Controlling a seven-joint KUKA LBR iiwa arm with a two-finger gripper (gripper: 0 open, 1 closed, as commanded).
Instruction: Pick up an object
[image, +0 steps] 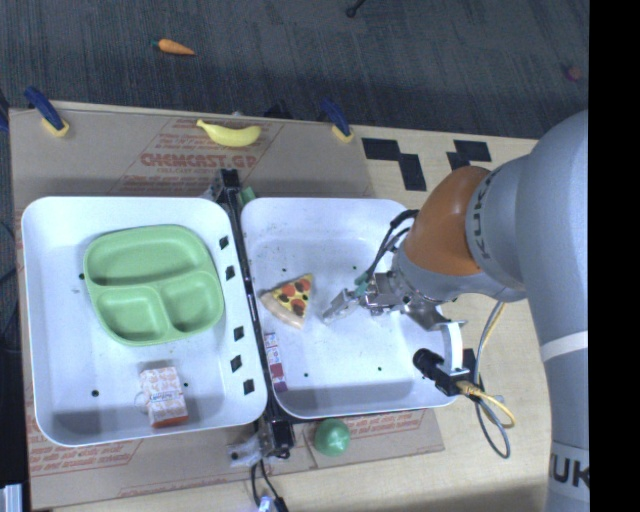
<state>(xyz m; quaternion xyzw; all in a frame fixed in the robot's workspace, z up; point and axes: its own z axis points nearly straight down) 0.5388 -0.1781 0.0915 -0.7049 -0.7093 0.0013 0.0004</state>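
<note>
The task reads as not yet done: nothing is lifted, and the gripper (340, 303) sits low inside the right bin (300, 395), just beside the pizza slice (289, 298) but apart from it. Its fingers (332, 308) point left toward the slice, and they look slightly parted with nothing between them, though at this size the gap is hard to read with certainty. The slice lies flat on the bin floor near the left wall, the only loose thing in that bin, so it is the likely target. The arm (500, 240) reaches in from the right, its orange band (445, 235) above the wrist, with cables trailing over the bin's right rim. In the left bin (40, 300) a green tray (153, 281) and a small carton (162, 394) rest untouched, well apart from the gripper. A banana (230, 131) and a green ball (332, 436) lie outside the bins on the bench. What is left, by my judgement, is nearly everything: close the last gap to the slice, get the fingers around it, close and lift.
</note>
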